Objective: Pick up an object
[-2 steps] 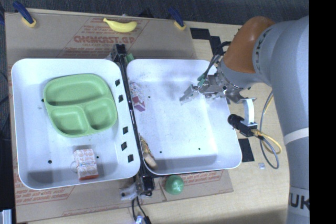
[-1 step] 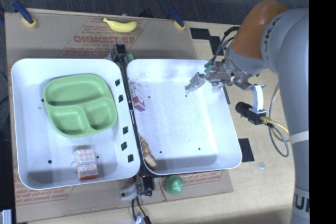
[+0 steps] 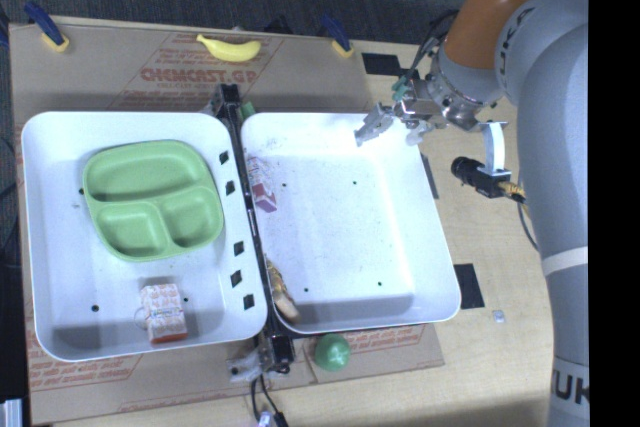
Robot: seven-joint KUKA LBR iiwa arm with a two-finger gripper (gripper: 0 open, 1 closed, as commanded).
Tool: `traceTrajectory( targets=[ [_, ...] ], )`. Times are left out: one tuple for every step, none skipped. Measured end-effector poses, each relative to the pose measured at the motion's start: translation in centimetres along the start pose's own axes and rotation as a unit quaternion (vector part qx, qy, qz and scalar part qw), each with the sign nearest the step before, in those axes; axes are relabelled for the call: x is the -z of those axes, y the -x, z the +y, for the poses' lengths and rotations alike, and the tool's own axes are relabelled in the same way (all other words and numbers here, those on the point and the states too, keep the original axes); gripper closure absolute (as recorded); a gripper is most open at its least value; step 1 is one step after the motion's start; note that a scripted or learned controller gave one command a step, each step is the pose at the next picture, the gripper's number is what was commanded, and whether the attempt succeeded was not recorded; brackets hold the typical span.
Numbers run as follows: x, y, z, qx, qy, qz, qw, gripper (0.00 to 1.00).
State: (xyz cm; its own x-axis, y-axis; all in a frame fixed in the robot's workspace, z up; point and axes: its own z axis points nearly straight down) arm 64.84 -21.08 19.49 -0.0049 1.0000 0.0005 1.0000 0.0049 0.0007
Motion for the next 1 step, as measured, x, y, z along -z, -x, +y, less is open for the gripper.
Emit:
traceTrajectory(
  targets=[
    [-10.49, -5.33, 0.75, 0.001, -0.003, 0.001, 1.0000, 0.00]
  ],
)
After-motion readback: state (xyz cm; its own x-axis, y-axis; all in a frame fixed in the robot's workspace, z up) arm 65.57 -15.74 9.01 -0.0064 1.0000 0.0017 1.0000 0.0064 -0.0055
